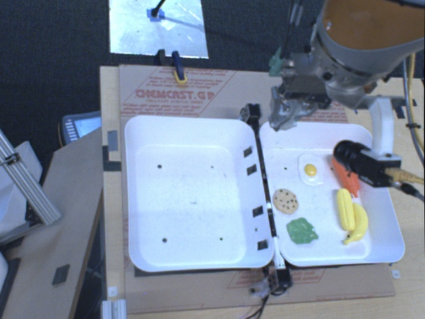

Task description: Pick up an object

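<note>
The right bin [388, 241] holds a fried egg [310, 170], a round speckled cookie [285, 201], a green leafy piece [302, 230], a yellow banana [350, 216] and an orange carrot [346, 177], which is partly covered by the robot's own hardware. My gripper [284, 117] hangs over the far left corner of that bin, above and behind the egg and well clear of every object. I see nothing in it.
The left white bin [136, 178] sits beside the right one, with a black clipped divider [260, 185] along their shared edge. Both bins rest on a cardboard sheet [179, 92]. A shiny metal plate [158, 17] lies behind.
</note>
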Controlling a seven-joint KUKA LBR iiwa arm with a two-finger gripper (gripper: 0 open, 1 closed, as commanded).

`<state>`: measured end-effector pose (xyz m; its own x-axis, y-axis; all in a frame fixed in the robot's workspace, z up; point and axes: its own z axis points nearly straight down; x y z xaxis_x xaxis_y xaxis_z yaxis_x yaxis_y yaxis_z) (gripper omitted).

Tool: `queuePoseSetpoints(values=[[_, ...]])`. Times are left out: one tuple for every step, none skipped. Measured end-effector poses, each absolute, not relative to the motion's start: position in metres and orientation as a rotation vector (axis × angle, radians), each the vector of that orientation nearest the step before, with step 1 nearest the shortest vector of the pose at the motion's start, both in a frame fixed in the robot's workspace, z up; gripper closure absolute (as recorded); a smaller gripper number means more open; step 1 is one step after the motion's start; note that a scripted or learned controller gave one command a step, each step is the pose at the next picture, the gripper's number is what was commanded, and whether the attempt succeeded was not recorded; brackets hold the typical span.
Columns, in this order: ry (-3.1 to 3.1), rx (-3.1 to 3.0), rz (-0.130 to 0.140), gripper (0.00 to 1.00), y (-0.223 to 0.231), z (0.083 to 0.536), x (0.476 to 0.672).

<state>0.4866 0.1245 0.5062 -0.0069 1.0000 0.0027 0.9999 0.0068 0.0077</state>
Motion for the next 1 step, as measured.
queuePoseSetpoints(values=[[2.225, 2.214, 0.007, 1.0, 0.1348, 0.5204, 0.5012]])
